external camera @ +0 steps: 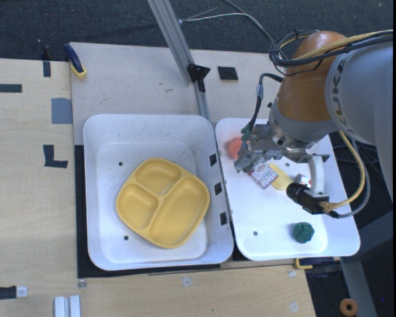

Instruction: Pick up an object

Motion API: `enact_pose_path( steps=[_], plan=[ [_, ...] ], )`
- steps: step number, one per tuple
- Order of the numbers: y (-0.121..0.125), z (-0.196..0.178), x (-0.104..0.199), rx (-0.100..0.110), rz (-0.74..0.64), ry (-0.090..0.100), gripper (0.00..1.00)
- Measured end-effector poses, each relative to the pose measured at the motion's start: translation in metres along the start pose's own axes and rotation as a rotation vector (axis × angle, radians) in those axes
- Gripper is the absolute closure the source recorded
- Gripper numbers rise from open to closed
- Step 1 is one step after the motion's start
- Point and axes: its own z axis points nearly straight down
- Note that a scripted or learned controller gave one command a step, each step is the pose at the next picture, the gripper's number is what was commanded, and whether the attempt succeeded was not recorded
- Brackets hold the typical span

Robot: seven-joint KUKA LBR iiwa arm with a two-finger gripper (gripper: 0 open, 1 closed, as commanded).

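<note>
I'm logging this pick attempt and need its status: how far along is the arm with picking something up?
Done: the arm has reached over the right bin, its gripper low beside the orange object and a small patterned packet.
In hand: nothing can be confirmed as held.
Left: grasping and lifting an object. The green ball lies untouched near the front, and the yellow tray sits in the left bin.

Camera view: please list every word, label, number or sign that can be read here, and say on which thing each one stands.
"KUKA": dark letters running down the grey arm; partly visible, and the only text that can be made out.
Small card in the right bin, below the tool: a printed checked pattern, too small and blurred to read.
Yellow tray: no text.
</note>
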Motion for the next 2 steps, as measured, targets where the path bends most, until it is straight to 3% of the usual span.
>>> enact_pose_path(
  steps=[2],
  plan=[
    [0.03,0.004,0.115,-0.001,-0.001,0.0,1.0]
  ],
)
